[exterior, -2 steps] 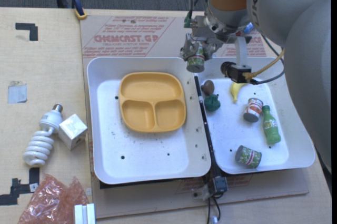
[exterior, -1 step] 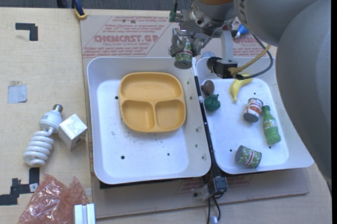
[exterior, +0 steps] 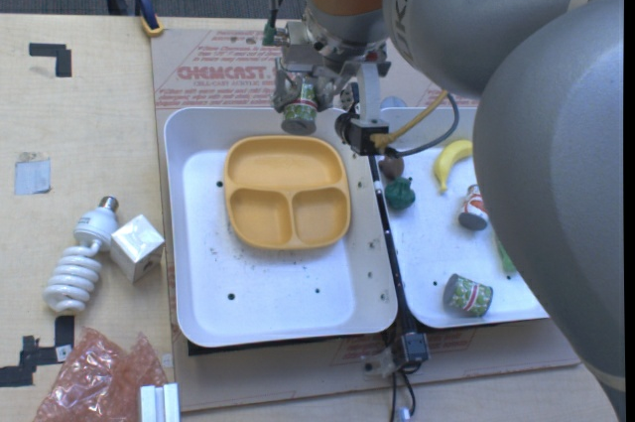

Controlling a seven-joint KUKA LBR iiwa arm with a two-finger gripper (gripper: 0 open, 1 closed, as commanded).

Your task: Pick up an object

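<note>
Gripper point(exterior: 301, 90) hangs over the far rim of the left bin point(exterior: 193, 241), and a small green can point(exterior: 298, 115) sits directly under it; I cannot tell if it is grasped. A yellow divided tray point(exterior: 288, 192) lies in this bin. The right bin point(exterior: 437, 236) has a banana point(exterior: 451, 162) and a second can point(exterior: 467, 296).

A small green-and-grey cup-like object point(exterior: 298, 109) sits at the tip of the tool point(exterior: 300, 102) — tilted, raised above the white bin's point(exterior: 198, 211) far rim.
</note>
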